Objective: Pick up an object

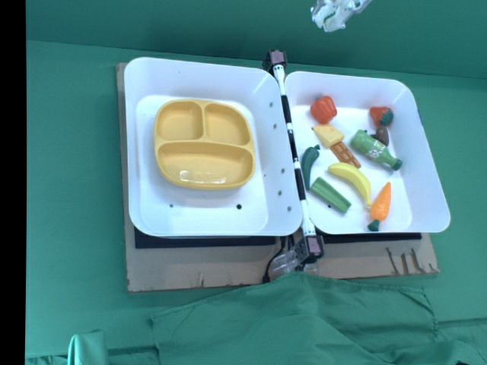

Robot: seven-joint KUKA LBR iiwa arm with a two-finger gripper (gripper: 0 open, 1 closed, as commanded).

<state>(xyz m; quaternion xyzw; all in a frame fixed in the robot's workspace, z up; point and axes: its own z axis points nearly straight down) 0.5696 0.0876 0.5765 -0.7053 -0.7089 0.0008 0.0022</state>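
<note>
Gripper top centre-right of frame, high above bins, prob. parked pre-pick; jaw state: can't tell. Toy food incl. banana, carrot lies in right bin, untouched.

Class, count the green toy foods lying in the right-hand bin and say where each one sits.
3. The green bottle lies toward the bin's right side, the dark green pepper beside the centre divider, and the green cucumber piece just below that pepper. None seems hidden.
</note>
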